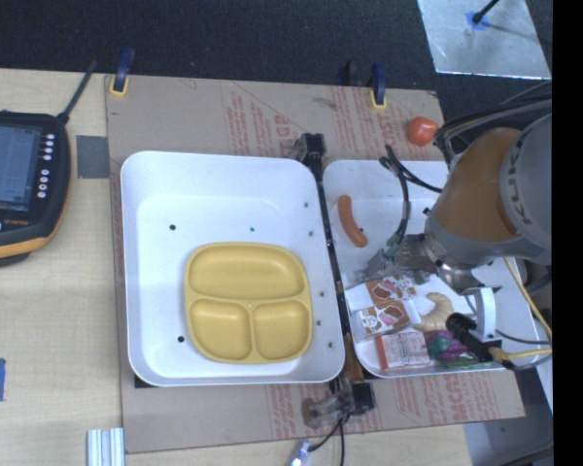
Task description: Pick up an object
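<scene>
The right bin holds an orange-brown sausage near its left wall. Toward its front lie a red and white packet, a second packet, a cream curved piece and a purple and green item. My gripper hangs low over the middle of this bin, just right of the sausage and above the red and white packet. The orange and grey wrist covers much of it. I see nothing held.
The left bin carries a yellow divided plate. A small red ball rests on the cardboard behind the right bin. A control pendant sits at the far left. Cables run along the right bin's rear and right side.
</scene>
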{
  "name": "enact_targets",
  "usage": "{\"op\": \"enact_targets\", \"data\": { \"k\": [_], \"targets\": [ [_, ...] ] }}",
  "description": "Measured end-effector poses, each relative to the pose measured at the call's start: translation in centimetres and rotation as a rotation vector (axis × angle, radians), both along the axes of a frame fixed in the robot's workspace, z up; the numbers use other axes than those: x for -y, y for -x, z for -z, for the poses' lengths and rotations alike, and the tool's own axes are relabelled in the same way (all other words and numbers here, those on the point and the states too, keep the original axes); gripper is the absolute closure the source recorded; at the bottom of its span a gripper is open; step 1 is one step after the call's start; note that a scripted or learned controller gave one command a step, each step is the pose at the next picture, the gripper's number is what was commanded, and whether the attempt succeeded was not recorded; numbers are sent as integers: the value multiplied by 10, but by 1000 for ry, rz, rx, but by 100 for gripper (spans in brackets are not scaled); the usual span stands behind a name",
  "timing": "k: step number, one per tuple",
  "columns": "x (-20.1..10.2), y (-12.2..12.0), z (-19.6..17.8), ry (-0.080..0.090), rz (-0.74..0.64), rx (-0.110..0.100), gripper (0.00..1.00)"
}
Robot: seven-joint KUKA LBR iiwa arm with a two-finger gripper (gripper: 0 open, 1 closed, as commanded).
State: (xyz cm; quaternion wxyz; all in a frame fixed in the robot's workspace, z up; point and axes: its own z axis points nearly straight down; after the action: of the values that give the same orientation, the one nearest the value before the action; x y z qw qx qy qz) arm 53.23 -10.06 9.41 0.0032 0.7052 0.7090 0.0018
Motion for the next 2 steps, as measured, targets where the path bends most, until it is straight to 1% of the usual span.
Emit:
{"op": "enact_targets", "data": {
  "k": [1,2],
  "targets": [
    [1,0,-10,2,-4,0,100],
    [1,0,-10,2,-4,-1,0]
  ]
}}
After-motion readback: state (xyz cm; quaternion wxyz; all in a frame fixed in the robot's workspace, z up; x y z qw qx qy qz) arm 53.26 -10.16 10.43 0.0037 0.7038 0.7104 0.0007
